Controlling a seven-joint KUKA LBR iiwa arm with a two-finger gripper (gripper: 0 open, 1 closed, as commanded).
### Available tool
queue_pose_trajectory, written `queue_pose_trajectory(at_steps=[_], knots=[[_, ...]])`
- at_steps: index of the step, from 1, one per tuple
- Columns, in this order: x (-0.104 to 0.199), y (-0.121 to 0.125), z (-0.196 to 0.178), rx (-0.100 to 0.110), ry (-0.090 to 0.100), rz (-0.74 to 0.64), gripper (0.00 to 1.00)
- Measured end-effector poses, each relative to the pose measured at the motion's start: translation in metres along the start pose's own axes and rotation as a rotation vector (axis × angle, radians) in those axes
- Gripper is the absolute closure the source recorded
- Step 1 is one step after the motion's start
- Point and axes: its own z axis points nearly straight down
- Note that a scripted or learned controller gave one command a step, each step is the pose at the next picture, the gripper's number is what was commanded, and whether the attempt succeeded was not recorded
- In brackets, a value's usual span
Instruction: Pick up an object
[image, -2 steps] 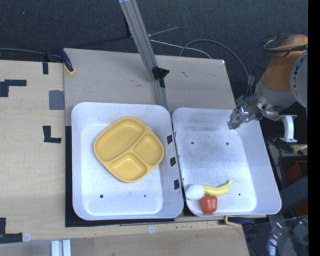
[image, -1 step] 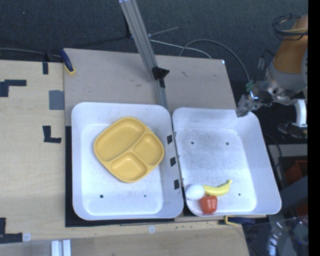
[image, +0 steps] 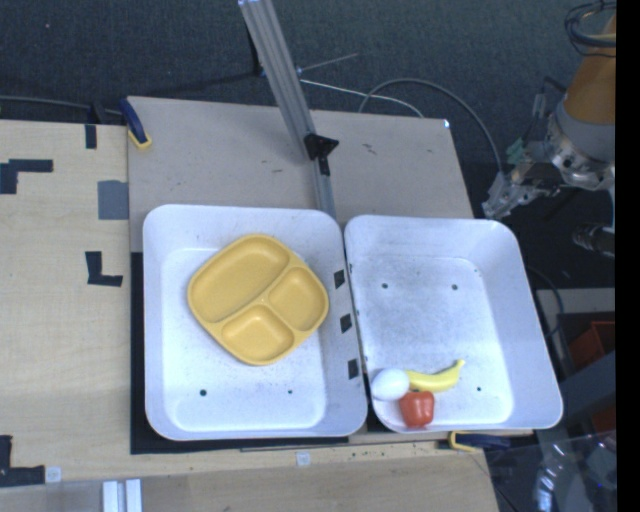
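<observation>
Claw (image: 510, 190) hanging beyond far right corner of right bin (image: 500, 240), well apart from objects; grip state impossible to tell. Banana (image: 438, 377), white ball (image: 390, 384), red pepper (image: 418, 407) crowding together in near left corner. Risk: claw catching bin wall or nudging neighbours, missing grasp.

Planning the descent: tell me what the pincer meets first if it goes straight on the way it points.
Probably the right bin's upper right corner rim; the pincer points down-left beside it, though depth is unclear.
</observation>
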Motion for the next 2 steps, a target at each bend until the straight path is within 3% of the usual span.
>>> queue_pose_trajectory(at_steps=[2], knots=[[0.110,-0.003,-0.002,0.005,0.003,-0.005,1.00]])
